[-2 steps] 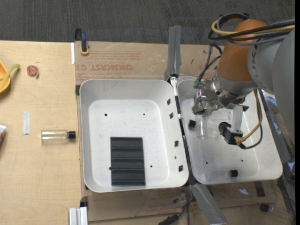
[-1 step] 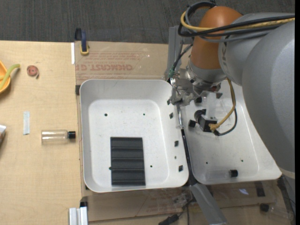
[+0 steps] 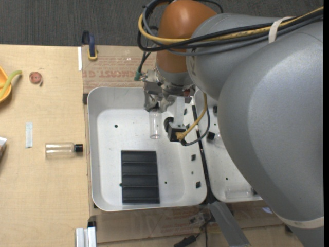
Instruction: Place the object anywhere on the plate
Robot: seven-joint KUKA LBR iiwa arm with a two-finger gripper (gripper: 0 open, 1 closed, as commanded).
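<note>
The grey arm point(image 3: 257, 112) is reaching over the shallow white bin point(image 3: 105, 138), where a black ribbed rectangular plate point(image 3: 140, 176) is lying. Its tool point(image 3: 154, 103) is sitting directly above a small clear plastic vial point(image 3: 154, 126) beyond the plate; I cannot tell whether it is gripping. The vial is looking light, stiff and slippery, best clamped across its body.

Clear vial point(image 3: 154, 126) upright; black ribbed plate point(image 3: 139, 177) flat in bin.

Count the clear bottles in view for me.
2. One clear bottle lies on the wooden bench left of the bin; another hangs upright under the gripper. The arm may hide more.
</note>
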